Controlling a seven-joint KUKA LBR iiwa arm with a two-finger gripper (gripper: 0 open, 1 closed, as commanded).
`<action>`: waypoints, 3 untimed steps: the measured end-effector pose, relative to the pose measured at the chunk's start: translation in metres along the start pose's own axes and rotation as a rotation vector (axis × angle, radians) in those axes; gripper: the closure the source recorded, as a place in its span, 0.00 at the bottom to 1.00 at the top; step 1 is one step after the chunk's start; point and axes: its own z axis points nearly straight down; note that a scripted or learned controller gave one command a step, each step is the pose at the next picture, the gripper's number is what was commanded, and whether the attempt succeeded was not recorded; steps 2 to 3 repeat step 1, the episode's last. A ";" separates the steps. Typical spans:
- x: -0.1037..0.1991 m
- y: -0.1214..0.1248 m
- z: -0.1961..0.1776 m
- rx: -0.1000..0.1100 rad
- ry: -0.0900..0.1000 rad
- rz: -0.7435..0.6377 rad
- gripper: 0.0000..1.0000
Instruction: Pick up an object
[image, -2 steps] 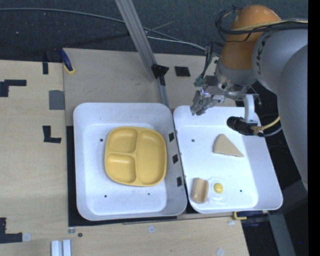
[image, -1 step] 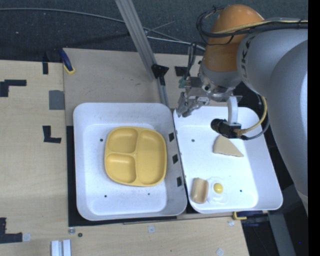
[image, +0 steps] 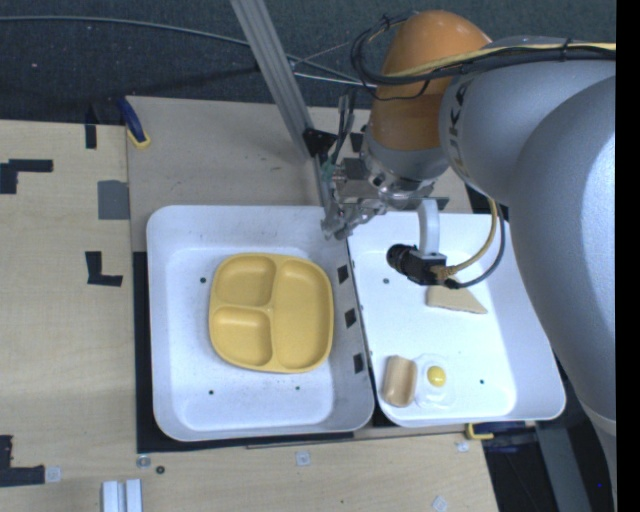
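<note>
Yellow divided plate (image: 271, 311) in a white bin (image: 170, 300); tan bread roll (image: 399, 380) (fried egg (image: 435, 379) white, yellow-centred).

From my seat the arm (image: 540, 130) runs off the right and top edges and covers the far right corner of the right bin (image: 500, 390). Beside that bin's near wall, the gripper (image: 340, 222) is too small and cluttered to read. The tan wedge (image: 456, 299) is partly hidden under the black cable fitting (image: 412, 262).

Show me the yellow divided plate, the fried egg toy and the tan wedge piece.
Yellow divided plastic plate (image: 271, 311), camera view, centre divider.
White fried egg toy (image: 436, 378), camera view, yolk.
Tan wedge-shaped piece (image: 456, 300), camera view, its middle.
</note>
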 end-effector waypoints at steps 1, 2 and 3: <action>0.051 -0.020 0.017 0.002 -0.002 0.002 1.00; 0.051 -0.020 0.017 0.002 -0.002 0.002 1.00; 0.051 -0.020 0.017 0.002 -0.002 0.002 1.00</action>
